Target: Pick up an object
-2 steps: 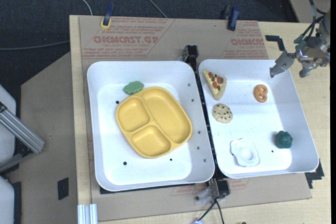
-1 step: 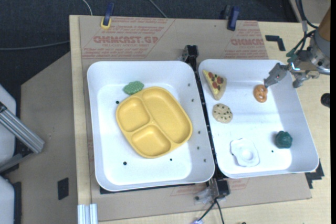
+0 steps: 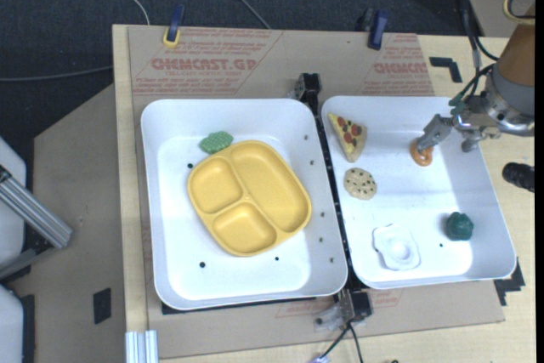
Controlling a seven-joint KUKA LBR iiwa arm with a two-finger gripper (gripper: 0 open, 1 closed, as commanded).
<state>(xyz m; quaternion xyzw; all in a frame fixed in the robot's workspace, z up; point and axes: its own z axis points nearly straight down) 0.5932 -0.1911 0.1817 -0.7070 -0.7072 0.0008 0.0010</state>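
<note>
The gripper (image 3: 435, 137) hung over the right bin (image 3: 484, 255), its jaws closed on a small orange ring (image 3: 422, 155) near the bin's far wall. Left of it lay a pizza slice (image 3: 348, 134) and a cookie (image 3: 360, 183). The left bin (image 3: 161, 183) held a yellow tray (image 3: 247, 196).

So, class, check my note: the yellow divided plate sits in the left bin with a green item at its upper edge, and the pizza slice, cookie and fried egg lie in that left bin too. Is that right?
Not quite. The camera view shows the pizza slice, cookie and fried egg in the right bin, not the left. The rest stands: the yellow divided plate sits in the left bin, with the green item at its upper edge.
</note>
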